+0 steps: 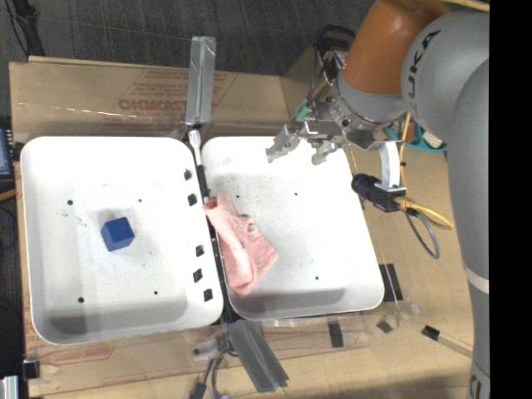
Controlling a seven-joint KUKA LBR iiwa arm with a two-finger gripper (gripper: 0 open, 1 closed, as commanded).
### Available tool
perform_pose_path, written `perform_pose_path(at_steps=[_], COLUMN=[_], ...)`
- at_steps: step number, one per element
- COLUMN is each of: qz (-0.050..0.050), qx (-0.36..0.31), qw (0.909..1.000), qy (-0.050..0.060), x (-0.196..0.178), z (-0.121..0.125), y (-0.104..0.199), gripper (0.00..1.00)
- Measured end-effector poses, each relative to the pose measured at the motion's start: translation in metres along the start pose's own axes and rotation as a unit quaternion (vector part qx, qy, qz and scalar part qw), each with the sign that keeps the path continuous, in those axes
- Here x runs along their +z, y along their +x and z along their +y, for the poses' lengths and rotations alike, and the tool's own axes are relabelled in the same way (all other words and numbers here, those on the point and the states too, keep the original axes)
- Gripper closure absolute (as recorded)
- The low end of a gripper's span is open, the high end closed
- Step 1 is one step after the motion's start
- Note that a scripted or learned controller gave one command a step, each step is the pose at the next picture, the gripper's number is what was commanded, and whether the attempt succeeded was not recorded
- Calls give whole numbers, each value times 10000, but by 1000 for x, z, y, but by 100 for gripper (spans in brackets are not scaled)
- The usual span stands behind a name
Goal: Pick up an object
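The left bin [50, 223] is sitting at nine o'clock in the camera view, and a small blue cube [118, 233] is resting on its floor, a little toward the bin's nine o'clock side and well apart from every wall. Toward three o'clock from it, the divider [202, 223] where the two bins meet is running from twelve to six, with a row of dark clips along it.

The right bin [349, 256] is lying just beside the left one. A crumpled pink cloth [241, 246] is lying in it, pressed against its nine o'clock wall and reaching down toward the six o'clock corner, its upper end touching the divider.

At about one o'clock from the cloth, the gripper [301, 150] is hanging over the twelve o'clock rim of the right bin, well apart from the cloth and from the cube. Its two fingers [283, 144] are standing spread wide, with nothing between them. Behind it, toward two o'clock, the grey arm [449, 81] with its orange band [378, 36] is reaching in from three o'clock.
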State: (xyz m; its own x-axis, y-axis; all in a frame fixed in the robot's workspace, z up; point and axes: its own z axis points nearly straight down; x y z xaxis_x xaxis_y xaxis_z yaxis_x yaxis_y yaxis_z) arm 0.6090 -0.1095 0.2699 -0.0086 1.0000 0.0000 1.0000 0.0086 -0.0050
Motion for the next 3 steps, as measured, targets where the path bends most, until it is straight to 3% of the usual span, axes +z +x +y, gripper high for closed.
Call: perform_pose_path(at_steps=[1,2,3], qz=[0,3,0], qx=[-581,-1012,-854], qw=[9983,9949,9963], qy=[8,-29,-37], x=[147,177,177], z=[-6,-56,-98], y=[6,-3,0], gripper=[0,0,0])
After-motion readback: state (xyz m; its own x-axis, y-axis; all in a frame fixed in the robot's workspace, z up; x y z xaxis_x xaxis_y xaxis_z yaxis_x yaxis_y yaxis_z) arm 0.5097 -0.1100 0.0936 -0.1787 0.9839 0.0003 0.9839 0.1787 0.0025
